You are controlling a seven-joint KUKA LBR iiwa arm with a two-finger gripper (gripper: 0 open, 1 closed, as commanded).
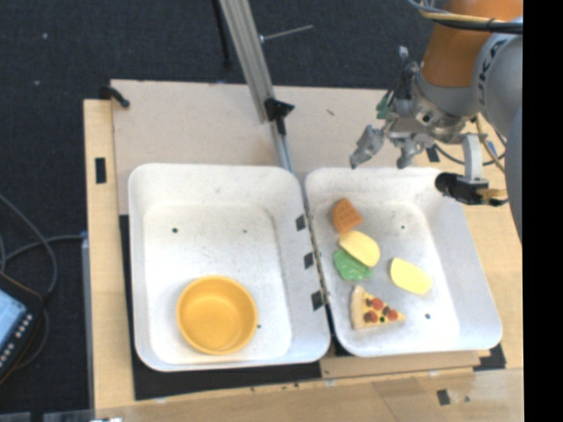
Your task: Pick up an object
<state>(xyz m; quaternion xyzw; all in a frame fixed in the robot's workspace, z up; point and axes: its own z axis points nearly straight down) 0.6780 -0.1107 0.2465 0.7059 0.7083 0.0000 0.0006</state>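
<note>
Apparently spread and holding nothing, the gripper [383, 155] hovers above the right bin's [457, 262] far rim.

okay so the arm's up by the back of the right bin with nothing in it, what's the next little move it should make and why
Probably swing the gripper forward and down toward the orange block. The open fingers hang above the right bin's far rim with nothing between them, and that block is the nearest item, with bare floor on its far side.
</note>
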